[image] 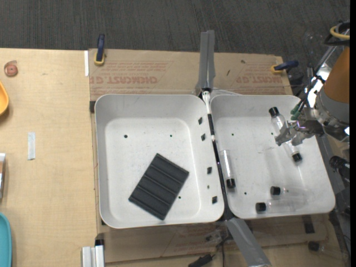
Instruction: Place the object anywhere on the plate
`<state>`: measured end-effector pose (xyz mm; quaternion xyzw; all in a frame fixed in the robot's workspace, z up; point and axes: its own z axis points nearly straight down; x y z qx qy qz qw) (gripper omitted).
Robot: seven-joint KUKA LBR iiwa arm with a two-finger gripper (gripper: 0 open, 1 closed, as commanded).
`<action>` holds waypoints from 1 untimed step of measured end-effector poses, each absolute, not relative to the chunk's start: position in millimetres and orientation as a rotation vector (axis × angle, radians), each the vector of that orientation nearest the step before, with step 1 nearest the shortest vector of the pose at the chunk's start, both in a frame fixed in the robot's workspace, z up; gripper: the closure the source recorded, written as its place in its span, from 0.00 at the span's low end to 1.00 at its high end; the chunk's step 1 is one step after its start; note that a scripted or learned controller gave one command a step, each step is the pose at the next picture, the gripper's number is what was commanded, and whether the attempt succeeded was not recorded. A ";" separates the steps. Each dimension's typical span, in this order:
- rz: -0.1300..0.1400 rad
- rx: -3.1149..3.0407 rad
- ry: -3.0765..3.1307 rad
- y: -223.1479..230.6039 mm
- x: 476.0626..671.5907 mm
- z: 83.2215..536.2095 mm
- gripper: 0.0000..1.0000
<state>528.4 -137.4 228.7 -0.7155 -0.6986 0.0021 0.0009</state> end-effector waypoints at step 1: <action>0.004 -1.936 -2.475 -93.0 609.8 253.2 1.00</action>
